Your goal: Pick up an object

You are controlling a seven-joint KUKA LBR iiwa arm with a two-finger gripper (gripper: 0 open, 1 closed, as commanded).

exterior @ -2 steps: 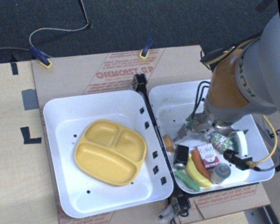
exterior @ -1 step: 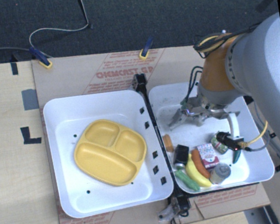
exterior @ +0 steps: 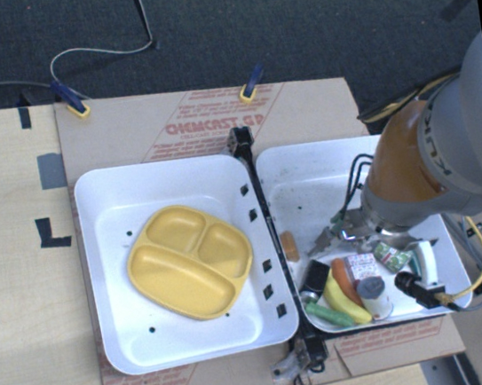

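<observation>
Landmark = black divider (exterior: pixel 263 229) btwn the 2 white bins. Left bin (exterior: pixel 110 278), left of divider: 1 yellow compartment plate (exterior: pixel 190 259), 3 sections, lying flat, tilted diagonally, near the bin centre, not touching divider.

Right bin (exterior: pixel 309 168), right of divider: pile of small objs crowded in the near half. Small tan/orange piece (exterior: pixel 290 247) just right of divider. Black block (exterior: pixel 315 276) a bit further right, then yellow banana (exterior: pixel 344 299) w/ a green veg-like item (exterior: pixel 329 313) below it, touching. Orange carrot-like obj (exterior: pixel 342 272) just beside the banana. Red/white packet (exterior: pixel 362 265) and a small grey-capped bottle (exterior: pixel 375 294) right of those. Green-patterned item (exterior: pixel 392 256) and a white/green obj (exterior: pixel 426 260) farthest from divider.

Arm (exterior: pixel 438 158) comes in from the right, orange band over the right bin. Gripper (exterior: pixel 347 232) sits low over the pile, right of divider, above the packet. Fingers hidden by wrist + clutter, so can't tell if spread or pressed together; no obj seen btwn them.

Cardboard sheet (exterior: pixel 213 124) under both bins.
</observation>
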